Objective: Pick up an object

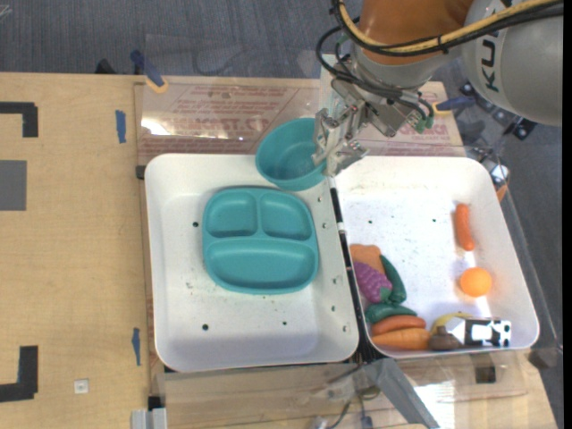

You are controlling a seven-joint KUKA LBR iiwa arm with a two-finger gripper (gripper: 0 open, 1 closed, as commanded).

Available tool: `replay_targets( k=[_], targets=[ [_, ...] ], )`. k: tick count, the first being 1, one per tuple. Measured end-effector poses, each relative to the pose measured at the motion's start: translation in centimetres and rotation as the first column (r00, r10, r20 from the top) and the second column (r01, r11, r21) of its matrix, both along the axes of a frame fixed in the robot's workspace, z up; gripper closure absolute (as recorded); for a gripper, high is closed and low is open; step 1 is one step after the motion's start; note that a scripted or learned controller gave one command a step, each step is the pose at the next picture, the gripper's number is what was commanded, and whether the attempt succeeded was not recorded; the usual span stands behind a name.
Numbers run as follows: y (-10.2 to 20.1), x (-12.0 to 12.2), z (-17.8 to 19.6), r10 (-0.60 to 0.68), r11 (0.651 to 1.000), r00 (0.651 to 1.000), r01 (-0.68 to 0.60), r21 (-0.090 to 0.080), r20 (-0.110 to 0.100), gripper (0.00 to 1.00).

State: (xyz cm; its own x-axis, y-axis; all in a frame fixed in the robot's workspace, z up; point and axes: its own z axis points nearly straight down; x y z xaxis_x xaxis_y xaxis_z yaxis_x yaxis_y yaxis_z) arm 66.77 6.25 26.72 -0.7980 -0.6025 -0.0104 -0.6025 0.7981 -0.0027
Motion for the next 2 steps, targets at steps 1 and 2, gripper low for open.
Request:
replay_targets(
  k=[1,2],
  targets=[
    [-5.2,-0.4,-6.6,0.207,0.978,0.978,-0.207,-0.002,-0.008,1.0],
    [-10.3,-2.8,-7.4,0.452,0.892,0.892,-0.452,-0.01,0.007,1.0]
  ],
)
